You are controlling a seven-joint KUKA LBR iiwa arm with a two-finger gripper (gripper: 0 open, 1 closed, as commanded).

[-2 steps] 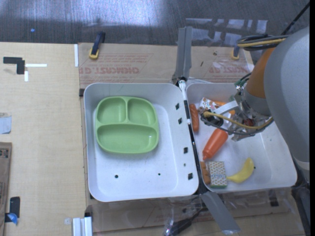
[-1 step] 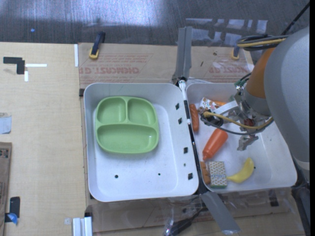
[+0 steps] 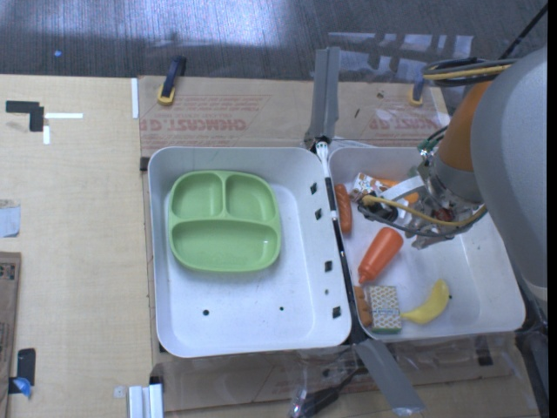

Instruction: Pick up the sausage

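Nearest lie a banana (image 3: 428, 304) and carrot (image 3: 379, 253) in the right bin (image 3: 496, 259). Farther back, the sausage (image 3: 345, 209) lies lengthwise along the bin's left wall, left of the gripper (image 3: 416, 209); its opening I cannot tell.

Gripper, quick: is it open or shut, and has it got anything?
Gripper: over the right bin, above the carrot; open or shut cannot be told, and nothing is seen in it. The sausage lies apart, by the bin's left wall.

Bench (image 3: 70, 259), 2 white bins (image 3: 248, 333) side-by-side
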